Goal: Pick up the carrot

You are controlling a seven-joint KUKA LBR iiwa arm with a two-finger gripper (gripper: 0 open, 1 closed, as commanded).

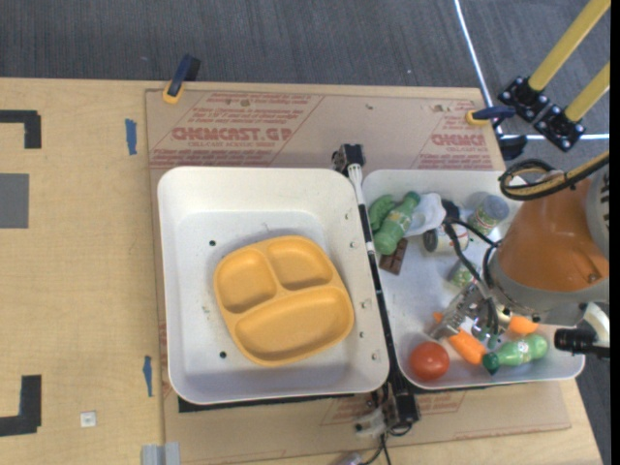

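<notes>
Gripper (472, 316) over carrot (466, 346) (right bin (412, 277)).

1. The two shallow white plastic bins (184, 289) look smooth with a slight sheen.
2. The yellow three-compartment plastic tray (283, 300) is smooth and matt.
3. The small orange plastic carrot (467, 347) is glossy, like the round red plastic tomato (429, 360).
4. The brown printed cardboard sheet (252, 129) is matt.
5. The pale wooden bench top (77, 260) shows fine grain.
6. The two-finger metal gripper (472, 310) looks bare and grey.
</notes>
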